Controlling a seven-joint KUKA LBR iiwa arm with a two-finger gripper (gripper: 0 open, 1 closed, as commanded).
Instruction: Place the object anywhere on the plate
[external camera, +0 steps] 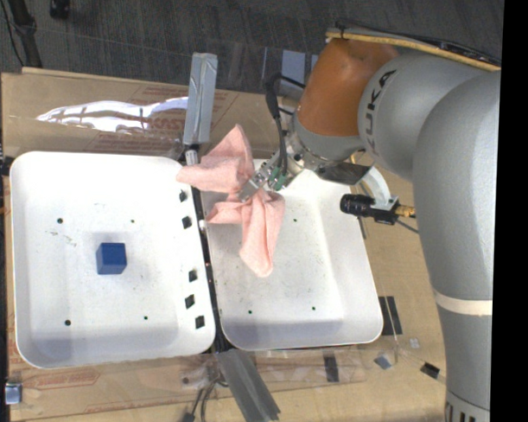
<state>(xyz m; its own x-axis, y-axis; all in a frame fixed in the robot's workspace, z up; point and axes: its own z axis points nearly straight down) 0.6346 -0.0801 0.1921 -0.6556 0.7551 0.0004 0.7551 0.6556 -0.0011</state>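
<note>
Over right bin (346,325), claw (267,182) clenched on pink cloth (257,223); blue cube (112,258) in left bin (34,345)

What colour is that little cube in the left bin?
Blue: the small blue cube shows clearly in the camera view.

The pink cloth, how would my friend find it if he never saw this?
Find the two white bins; look at the right bin. The pink cloth hangs at its upper-left corner, pinched in the claw. It's soft, crumpled and pink, unlike the small hard blue cube in the left bin.
</note>
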